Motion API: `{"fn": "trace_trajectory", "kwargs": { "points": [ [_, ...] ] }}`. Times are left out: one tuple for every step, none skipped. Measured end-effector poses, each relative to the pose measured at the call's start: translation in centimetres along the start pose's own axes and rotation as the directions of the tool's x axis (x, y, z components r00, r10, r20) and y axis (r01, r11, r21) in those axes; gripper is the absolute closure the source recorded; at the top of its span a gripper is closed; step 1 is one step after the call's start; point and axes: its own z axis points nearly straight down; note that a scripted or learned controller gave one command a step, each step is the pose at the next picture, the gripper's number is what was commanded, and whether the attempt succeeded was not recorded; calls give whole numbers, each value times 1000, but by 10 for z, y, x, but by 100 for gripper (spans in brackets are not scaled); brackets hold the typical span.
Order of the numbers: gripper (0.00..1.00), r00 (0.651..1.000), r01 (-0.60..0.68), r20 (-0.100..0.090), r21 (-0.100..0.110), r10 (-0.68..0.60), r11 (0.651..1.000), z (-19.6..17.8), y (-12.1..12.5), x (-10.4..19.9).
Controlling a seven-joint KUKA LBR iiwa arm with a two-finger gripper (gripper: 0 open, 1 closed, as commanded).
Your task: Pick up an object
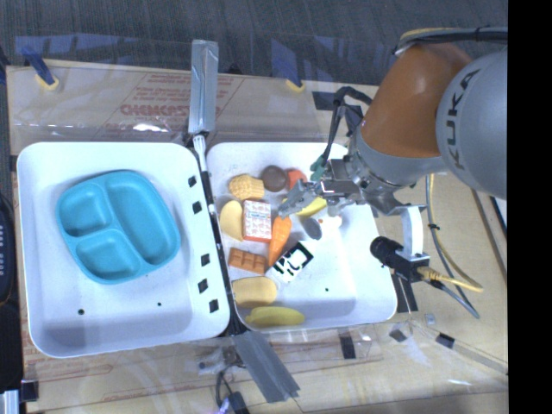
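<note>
Camera view — arm: the grey arm with its orange band (412, 102) reaches in from the right and hangs over the upper middle of the right bin (362, 296)
Camera view — gripper: the gripper (312, 203) sits low over the toys, fingers pointing left; a small yellow piece (314, 205) shows at the fingertips, but I cannot tell how far the fingers are parted or whether they hold it
Camera view — near the gripper: a brown round toy (274, 178) and a small red-orange piece (296, 178) lie just up and left of it; a grey oval (312, 228) lies just below
Camera view — middle of right bin: an orange carrot (279, 239) lies slanted, with a white patterned box (257, 220) to its left and a black-and-white card (293, 261) to its lower right
Camera view — left side of right bin: a yellow corn-like toy (246, 185), a pale yellow toy (231, 220), a brown waffle bar (246, 260)
Camera view — bottom of right bin: a tan bread roll (255, 291) and below it a yellow banana (275, 316)
Camera view — left bin: the left bin (52, 317) holds a blue divided tray (118, 224)
</note>
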Motion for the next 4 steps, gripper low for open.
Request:
{"fn": "trace_trajectory", "kwargs": {
  "points": [
    [0, 998, 59, -1, 8, -59, 998, 108, 16, -24],
    [0, 1000, 16, 1, -9, -16, 1000, 169, 45, -23],
    [100, 1000, 21, 1, -11, -21, 1000, 157, 46, -24],
    [100, 997, -82, -2, -7, 82, 997, 70, 69, 75]
  ]
}}
